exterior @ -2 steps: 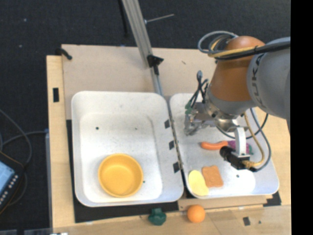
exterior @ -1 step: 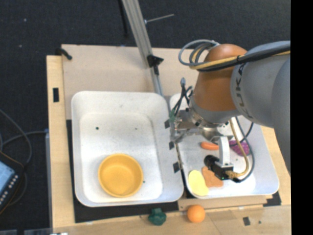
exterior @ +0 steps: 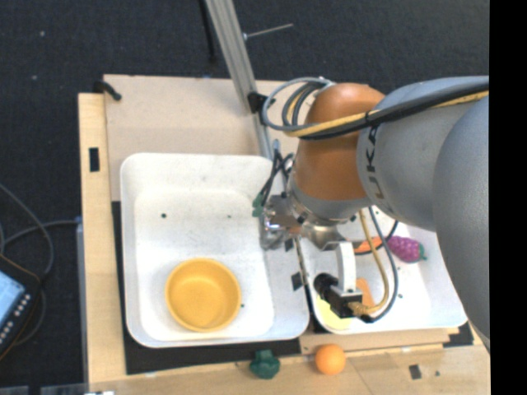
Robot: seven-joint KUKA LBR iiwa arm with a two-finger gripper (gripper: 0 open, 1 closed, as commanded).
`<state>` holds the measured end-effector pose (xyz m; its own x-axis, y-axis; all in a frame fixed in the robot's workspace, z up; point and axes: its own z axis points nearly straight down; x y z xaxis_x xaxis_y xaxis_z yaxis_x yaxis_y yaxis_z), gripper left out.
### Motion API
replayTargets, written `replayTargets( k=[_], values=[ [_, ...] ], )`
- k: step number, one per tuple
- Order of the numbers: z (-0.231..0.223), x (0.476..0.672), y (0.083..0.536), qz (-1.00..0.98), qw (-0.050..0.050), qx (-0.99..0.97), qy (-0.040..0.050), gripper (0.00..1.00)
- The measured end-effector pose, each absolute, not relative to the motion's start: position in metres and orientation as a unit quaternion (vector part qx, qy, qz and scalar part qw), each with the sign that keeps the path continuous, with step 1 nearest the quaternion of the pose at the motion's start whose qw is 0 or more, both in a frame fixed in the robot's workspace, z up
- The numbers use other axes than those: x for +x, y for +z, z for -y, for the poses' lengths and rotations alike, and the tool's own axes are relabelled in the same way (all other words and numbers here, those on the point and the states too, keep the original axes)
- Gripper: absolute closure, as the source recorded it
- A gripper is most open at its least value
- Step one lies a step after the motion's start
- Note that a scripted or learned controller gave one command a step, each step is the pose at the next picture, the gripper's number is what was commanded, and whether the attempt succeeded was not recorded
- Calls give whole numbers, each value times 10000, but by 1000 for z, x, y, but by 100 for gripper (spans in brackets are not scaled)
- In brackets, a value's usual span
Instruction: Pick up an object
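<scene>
yellow bowl [exterior: 203,293] sits in one white bin [exterior: 165,179].

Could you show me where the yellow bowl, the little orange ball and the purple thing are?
yellow bowl [exterior: 203,295]: camera view, the middle of its inside.
orange ball [exterior: 329,359]: camera view, the centre of the ball.
purple thing [exterior: 406,248]: camera view, the middle of its visible body.

A round yellow plastic bowl [exterior: 203,293] sits near the front of the left white bin [exterior: 144,220]. A knobbly purple toy [exterior: 405,248] lies in the right white bin [exterior: 432,299]. On the wooden desk [exterior: 95,303] before the bins, an orange ball [exterior: 330,359] rests right of a green toy [exterior: 264,364].
</scene>
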<state>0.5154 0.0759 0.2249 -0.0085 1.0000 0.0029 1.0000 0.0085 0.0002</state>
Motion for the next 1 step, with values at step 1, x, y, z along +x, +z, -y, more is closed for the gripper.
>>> replayTargets(
  k=[1],
  values=[
    [-72, 516, 225, 7073, 1, -7069, -9, 0]
  ],
)
